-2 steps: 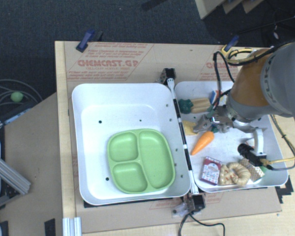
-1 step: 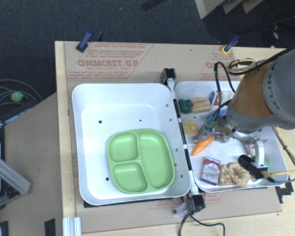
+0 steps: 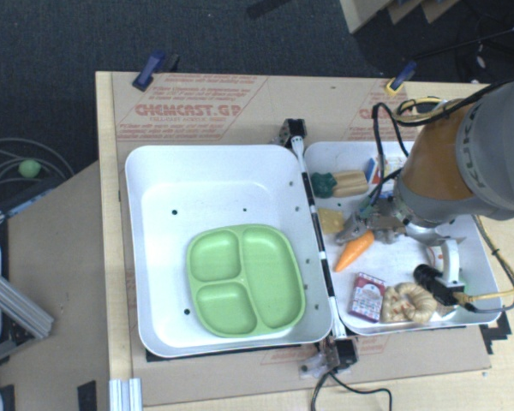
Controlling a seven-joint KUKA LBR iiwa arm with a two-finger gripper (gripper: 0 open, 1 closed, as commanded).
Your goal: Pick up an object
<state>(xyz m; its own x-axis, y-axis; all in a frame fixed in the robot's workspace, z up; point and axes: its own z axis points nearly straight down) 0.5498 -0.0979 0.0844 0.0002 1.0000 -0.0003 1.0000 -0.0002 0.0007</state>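
On a cardboard-topped counter [image 3: 197,101], the gripper [image 3: 366,226] hovers in the right bin [image 3: 343,151], finger state indiscernible, just above a toy carrot [image 3: 355,251] by the bin's left wall; light, rigid, probably slick, best gripped mid-body.

Two shallow white bins sit side by side on a brown bench [image 3: 197,101]. The left bin [image 3: 154,178] holds a green plate [image 3: 244,279] with three compartments, lying flat toward the bin's near side. The arm [image 3: 463,157], grey with an orange band, reaches in from the right over the right bin [image 3: 343,151]. Its gripper [image 3: 368,226] hangs low just above an orange carrot [image 3: 355,251], which lies near the divider between the bins. Behind the carrot are a yellowish piece [image 3: 331,221], a dark green item [image 3: 325,183] and a tan block [image 3: 351,182]. Near the front lie a small red packet [image 3: 367,297] and a knobbly beige item [image 3: 409,303], side by side.
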